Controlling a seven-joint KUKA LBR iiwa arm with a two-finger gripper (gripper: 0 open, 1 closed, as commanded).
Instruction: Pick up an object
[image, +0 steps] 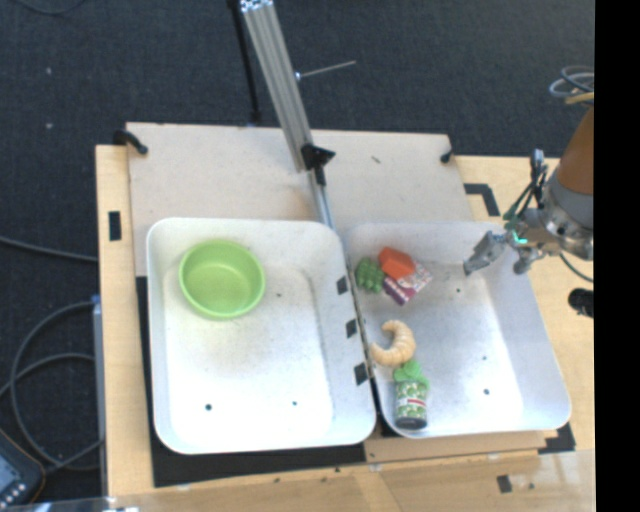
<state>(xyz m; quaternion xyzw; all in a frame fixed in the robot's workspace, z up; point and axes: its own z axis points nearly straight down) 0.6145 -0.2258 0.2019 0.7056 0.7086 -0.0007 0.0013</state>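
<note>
Over the right bin's (520, 350) upper right corner I see my gripper (500, 256) with jaws spread and holding nothing, the orange-and-purple object (403, 275) lying to its left.

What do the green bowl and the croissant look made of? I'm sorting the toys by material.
The green bowl looks like smooth moulded plastic: uniform lime colour, thin even rim. The croissant is likely plastic or rubber play food, judging by its even tan surface; the image is too coarse to be sure.
</note>
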